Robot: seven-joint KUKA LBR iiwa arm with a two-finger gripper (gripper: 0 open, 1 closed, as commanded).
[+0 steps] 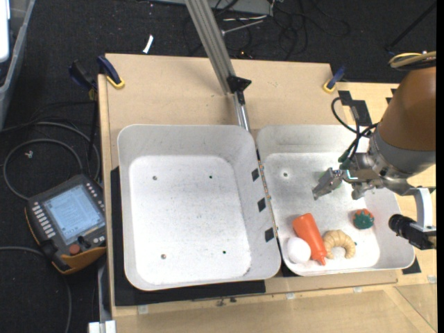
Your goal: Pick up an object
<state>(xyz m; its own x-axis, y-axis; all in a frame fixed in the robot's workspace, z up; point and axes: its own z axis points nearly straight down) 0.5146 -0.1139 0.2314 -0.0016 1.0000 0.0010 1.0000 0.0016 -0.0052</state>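
So my setup is just one fixed camera, mounted above the pale wooden bench (208, 82) and tilted down at a slant, not straight overhead. It faces across the bench so the far edge sits up top and the near edge at the bottom. It's far enough back that both shallow white plastic bins fit in, the left bin (128, 207) and the right bin (291, 144), plus dark floor around the bench on the left and top. My grey arm with the orange band (409, 127) comes in from the right side.
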